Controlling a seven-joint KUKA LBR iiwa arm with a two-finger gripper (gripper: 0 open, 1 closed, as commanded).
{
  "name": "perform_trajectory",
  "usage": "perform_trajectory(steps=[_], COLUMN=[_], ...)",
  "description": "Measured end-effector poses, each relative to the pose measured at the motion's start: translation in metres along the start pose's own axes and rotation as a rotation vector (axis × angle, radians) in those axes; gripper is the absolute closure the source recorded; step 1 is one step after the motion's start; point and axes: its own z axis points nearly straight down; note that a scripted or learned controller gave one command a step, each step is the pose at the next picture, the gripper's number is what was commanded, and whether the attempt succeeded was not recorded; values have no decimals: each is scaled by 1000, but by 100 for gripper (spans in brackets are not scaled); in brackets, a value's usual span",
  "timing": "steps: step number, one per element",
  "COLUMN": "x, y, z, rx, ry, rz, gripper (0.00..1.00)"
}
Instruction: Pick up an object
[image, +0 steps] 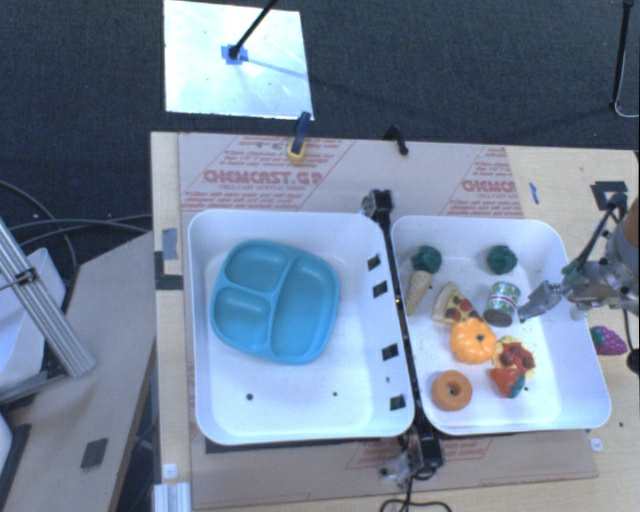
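Camera view looks down on the tabletop (250, 160), where the tool (540, 300) reaches in from the right over the right bin (580, 400). Whether it is apart or together cannot be told at this size; nothing visible sits within it. The nearest candidate is the small can (503, 301), which lies just beside the tool on its left, toward the bin's middle. The can looks tipped, its round end facing up and left, so its long axis probably runs roughly along the tool's line of reach. It is silvery with a green label, short and cylindrical, likely smooth and prone to roll if nudged. Just below it sits the orange pumpkin-like toy (472, 341), with a pizza slice (450, 302) to the left and a red-and-yellow toy (511, 368) lower right, so the approach is crowded. The left bin (220, 410) holds a blue divided plate (273, 301), well apart from the tool.
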Motion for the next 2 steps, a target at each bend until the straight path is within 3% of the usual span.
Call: perform_trajectory(steps=[1, 2], x=[83, 100], y=[-25, 28], z=[109, 136], rx=[10, -3], ry=[7, 0], rz=[-7, -4], gripper=[0, 0])
